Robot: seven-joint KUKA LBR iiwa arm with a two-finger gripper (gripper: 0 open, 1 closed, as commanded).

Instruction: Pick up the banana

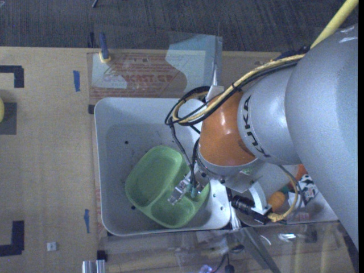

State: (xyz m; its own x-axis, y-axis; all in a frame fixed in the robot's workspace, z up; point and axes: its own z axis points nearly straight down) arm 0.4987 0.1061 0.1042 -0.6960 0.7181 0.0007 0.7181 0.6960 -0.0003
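At the near edge, the rounded rim of the left bin point(100, 169) is seen, with the bare wooden bench point(45, 169) stretching open to its left. The gripper point(185, 191) is positioned low over the near right part of a green dish point(149, 182), which lies in the bin's near half, close to the near wall. Whether the gripper is apart or together cannot be told, and nothing is seen clamped in it. Small orange items point(277, 199) are glimpsed in the right bin point(321, 212), mostly covered by the arm point(301, 112). The arm's orange band point(223, 144) is held above the wall shared by the bins. Farther back, the left bin's floor is left open up to its far wall. Where the banana lies cannot be told; a small yellow shape point(1, 110) is cut off by the bench's left edge, too little to identify.
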